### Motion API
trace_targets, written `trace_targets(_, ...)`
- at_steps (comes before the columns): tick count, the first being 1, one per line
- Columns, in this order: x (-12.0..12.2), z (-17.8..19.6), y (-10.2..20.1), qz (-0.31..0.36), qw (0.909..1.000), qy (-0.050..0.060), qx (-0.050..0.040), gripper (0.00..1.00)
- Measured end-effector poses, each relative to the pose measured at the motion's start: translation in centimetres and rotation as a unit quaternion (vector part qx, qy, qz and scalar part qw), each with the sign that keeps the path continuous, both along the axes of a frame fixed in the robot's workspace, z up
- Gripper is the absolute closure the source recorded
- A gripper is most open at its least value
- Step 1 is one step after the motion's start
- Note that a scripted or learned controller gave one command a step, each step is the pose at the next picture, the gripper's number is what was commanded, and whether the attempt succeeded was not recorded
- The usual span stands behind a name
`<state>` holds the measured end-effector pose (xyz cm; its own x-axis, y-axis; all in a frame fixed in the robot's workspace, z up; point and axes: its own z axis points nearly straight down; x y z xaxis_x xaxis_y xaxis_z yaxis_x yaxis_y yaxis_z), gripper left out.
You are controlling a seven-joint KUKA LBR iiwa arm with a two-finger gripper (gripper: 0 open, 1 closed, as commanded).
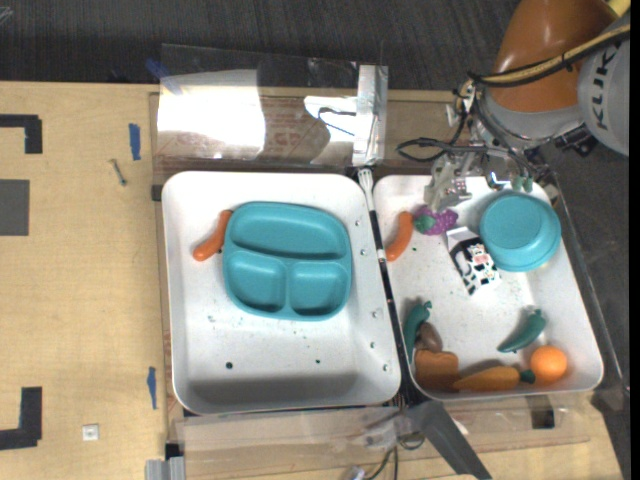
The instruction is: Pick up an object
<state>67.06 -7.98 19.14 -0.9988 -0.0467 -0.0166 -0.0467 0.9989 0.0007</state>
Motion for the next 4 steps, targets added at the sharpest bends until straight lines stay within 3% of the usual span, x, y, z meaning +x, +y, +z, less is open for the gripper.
trace_targets(1, -2.0, -0.4, 1.8, -0.074, 0.9972, 0.006, 0.0007, 1.00)
trace_targets(2, -2.4, 9.0, 2.5, -0.145, 0.9895, 0.000, 0.0014, 1.00)
trace_targets(3, -3.2, 9.7, 5.5, -0.195, 0.9808, 0.004, 0.0020, 1.00)
trace_targets(4, -1.2, 4.7, 8.6, -0.227, 0.9738, 0.009, 0.0018, 1.00)
